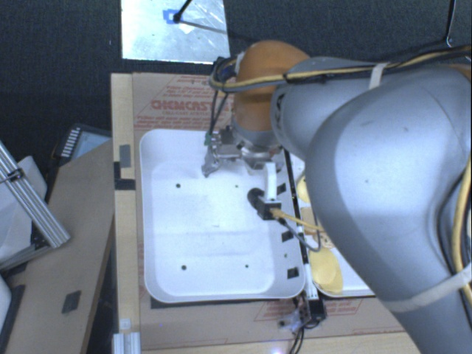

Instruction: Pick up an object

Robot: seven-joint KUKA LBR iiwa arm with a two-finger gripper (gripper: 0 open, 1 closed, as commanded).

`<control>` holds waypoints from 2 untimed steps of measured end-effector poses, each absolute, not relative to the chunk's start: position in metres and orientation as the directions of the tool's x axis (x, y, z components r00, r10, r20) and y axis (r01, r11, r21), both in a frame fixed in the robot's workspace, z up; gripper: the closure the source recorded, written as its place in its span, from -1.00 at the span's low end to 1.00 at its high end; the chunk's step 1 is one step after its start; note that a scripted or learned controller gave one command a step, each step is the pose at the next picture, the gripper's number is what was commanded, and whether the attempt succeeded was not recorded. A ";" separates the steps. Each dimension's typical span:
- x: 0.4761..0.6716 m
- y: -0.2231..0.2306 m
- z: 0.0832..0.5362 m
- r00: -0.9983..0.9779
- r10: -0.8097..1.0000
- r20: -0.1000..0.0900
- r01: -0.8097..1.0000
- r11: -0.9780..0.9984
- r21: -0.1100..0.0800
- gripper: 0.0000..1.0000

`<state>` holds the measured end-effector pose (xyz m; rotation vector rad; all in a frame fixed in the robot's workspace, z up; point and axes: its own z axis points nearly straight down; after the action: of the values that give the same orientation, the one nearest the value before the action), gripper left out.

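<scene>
Two white bins sit side by side on the worktop [125,220], and honestly most of what you can see is arm. The left bin [158,271] shows its bare white floor with a few small dark dots on it, while the right bin [361,292] is nearly all hidden under the big grey arm [383,183]. The only pickable stuff I can spot is some pale yellow objects [327,270] peeking out at the near left edge of the right bin, right beside the divider between the two bins; they look soft and rounded, but too much is covered to say what they are. The arm comes in from the right and bends down, orange band [262,68] up top, with black and yellow cables running along it. The tool [212,167] hangs over the far right part of the left bin, well apart from the yellow objects. Whether it's clenched or released I cannot tell, it's just too small and shadowy.
</scene>
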<state>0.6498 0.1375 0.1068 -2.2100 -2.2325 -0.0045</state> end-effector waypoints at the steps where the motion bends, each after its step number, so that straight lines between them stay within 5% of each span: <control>1: 0.633 0.177 0.278 -0.009 1.000 0.005 1.000 0.008 0.013 -1.00; 2: 0.668 0.238 0.166 -0.008 1.000 0.001 1.000 0.008 -0.002 -1.00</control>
<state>0.6682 0.2377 0.1660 -2.2110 -2.2287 0.0007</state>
